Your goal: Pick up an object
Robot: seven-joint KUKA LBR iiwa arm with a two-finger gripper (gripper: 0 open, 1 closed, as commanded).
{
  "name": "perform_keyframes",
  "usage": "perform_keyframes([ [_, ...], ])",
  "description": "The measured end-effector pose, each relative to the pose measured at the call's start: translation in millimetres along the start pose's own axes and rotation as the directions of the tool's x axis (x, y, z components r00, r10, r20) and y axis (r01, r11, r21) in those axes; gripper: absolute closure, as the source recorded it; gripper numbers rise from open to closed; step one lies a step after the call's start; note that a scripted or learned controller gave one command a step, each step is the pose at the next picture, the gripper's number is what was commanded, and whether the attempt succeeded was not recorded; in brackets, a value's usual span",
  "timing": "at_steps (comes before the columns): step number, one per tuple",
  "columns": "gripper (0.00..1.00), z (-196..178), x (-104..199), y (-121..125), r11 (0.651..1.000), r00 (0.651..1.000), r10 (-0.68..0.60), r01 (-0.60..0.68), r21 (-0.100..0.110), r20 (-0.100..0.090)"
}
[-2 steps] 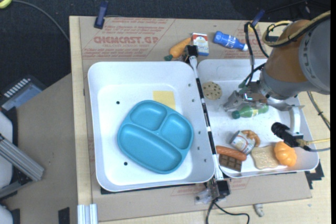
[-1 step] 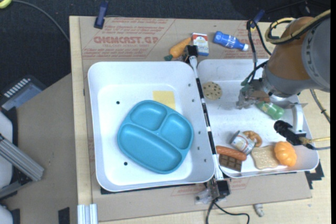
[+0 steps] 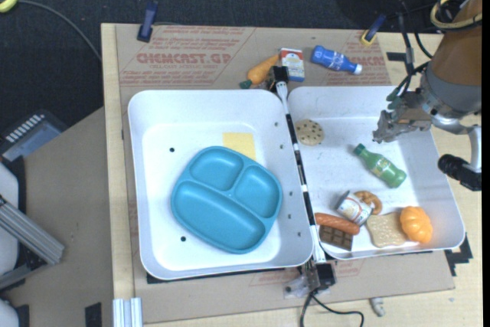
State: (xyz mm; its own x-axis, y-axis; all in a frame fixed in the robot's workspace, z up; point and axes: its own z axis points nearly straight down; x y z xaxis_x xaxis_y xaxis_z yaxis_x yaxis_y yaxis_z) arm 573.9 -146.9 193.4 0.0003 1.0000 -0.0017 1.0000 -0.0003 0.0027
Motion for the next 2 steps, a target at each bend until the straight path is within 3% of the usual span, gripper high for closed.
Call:
perform_keyframes([
  [1, 0.00, 1, 0, 0, 1.000, 1.000, 0.000, 0.000, 0.002, -0.001],
  [2, 0.00, 88, -24, 14, 1.000, 1.000, 0.000, 0.000, 0.005, -0.002],
])
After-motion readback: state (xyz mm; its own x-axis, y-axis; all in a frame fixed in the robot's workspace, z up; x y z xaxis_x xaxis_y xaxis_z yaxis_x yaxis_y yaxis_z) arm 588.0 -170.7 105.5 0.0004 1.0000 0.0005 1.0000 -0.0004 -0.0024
